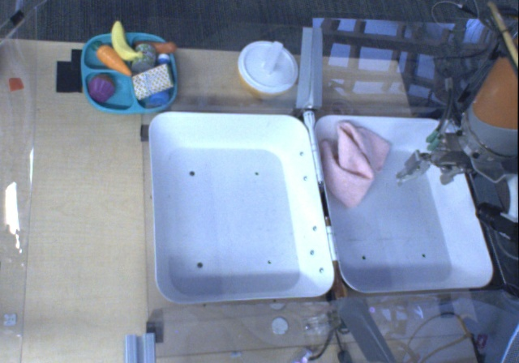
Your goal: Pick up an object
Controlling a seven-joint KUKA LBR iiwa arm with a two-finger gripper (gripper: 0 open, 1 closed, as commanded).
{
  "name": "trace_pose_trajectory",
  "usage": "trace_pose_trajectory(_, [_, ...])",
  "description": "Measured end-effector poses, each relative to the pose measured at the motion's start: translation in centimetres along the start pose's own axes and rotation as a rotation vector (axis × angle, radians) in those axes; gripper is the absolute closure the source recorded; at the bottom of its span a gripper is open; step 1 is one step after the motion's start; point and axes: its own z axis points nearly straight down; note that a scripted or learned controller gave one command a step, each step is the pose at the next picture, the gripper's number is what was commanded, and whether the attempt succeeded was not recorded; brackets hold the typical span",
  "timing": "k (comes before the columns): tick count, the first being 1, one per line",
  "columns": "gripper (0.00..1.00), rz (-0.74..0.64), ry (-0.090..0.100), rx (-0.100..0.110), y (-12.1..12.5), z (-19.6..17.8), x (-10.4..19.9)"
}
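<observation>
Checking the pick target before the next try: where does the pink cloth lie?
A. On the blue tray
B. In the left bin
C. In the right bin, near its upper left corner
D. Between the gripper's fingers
C: the pink cloth lies crumpled in the right bin, apart from the gripper.

A pink cloth [355, 162] lies crumpled in the right bin [454, 272]; the pincer [423, 165] hovers apart, nothing between its spread fingers.

Pink cloth [355, 161], two white bins [231, 130], blue tray [91, 99] with a yellow banana [122, 41] and orange carrot [112, 58], white lid on a yellow bowl [268, 67], orange band on the grey arm [496, 92]
</observation>
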Motion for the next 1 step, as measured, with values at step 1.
trace_pose_trajectory(1, [0.00, -0.294, -0.002, -0.005, 5.73, 10.52, -0.19])
